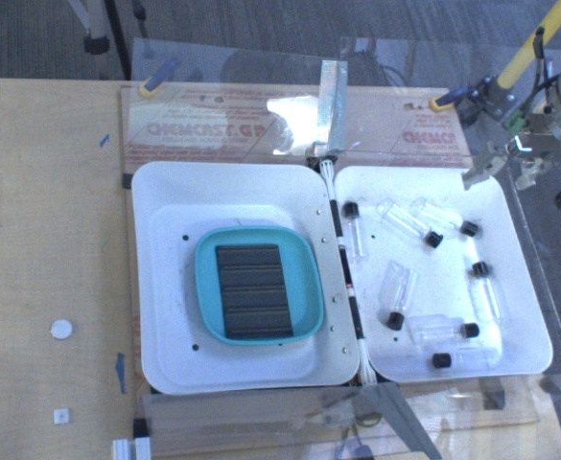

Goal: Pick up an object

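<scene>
The right bin (525, 348) holds several clear plastic vials with black caps, lying scattered on its floor. One vial (354, 232) lies along the left wall, with its cap at the far end. Another vial (396, 290) lies near the middle, cap toward the front. Two more vials (404, 222) sit crossed at the back. A vial (486, 293) rests by the right wall, and a further vial (437, 330) lies at the front right. The left bin (160, 209) holds a teal tray (302, 266) with a dark grey ridged insert (253, 290).
A clear sheet and a printed board (203, 127) stand behind the bins. Clamps and a yellow rod (549, 27) crowd the back right corner, with metal fittings (520, 147) just beyond the right bin's rim. A small white disc (61, 330) lies on the wooden bench at left.
</scene>
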